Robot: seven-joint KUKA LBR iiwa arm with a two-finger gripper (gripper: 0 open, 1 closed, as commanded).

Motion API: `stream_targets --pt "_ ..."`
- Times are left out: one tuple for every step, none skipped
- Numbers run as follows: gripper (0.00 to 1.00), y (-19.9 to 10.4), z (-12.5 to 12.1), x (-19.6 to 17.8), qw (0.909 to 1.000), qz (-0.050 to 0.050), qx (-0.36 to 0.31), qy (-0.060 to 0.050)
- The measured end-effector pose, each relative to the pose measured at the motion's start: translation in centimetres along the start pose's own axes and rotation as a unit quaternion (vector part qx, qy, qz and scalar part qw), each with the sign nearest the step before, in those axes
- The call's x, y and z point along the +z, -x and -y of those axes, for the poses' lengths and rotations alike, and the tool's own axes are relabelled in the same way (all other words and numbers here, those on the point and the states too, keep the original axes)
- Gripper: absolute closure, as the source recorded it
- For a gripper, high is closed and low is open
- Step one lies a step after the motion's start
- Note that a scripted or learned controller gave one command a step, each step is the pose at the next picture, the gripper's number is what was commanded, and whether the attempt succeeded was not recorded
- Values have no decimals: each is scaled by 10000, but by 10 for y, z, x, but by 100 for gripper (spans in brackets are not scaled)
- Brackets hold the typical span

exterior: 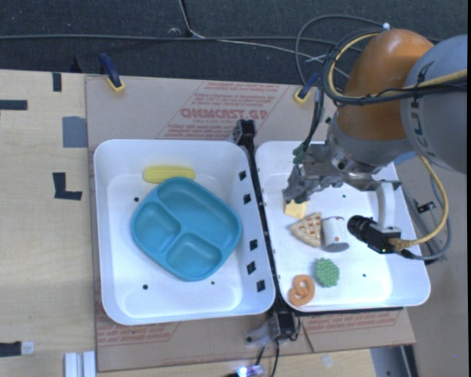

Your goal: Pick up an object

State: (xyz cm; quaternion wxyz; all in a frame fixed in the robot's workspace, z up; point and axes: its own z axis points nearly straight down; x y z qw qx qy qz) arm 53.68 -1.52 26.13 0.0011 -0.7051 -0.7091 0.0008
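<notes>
Right bin (408, 289): hand (298, 192) just above yellow block (296, 209); finger state unclear.

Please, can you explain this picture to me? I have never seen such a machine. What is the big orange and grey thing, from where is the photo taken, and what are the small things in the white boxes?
The big grey and orange thing is a robot arm. It reaches in from the right of the picture. At its end is the tool, the part meant for grasping, which is low over the right bin.

The one camera is fixed above the bench and looks down at a slant on two shallow white bins.

In the left bin lie a blue divided plate and, behind it, a yellow toy corn cob.

In the right bin lie small toy foods: a yellow block just under the tool, a pizza slice, a white cup, a green lump and an orange pretzel.

I cannot tell whether the tool grips anything.
</notes>
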Motion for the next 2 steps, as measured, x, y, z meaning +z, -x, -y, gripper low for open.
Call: stream_targets --pt "100 -44 5 17 10000 1 3 -3" --pt "100 -94 -1 28 10000 2 -1 2"
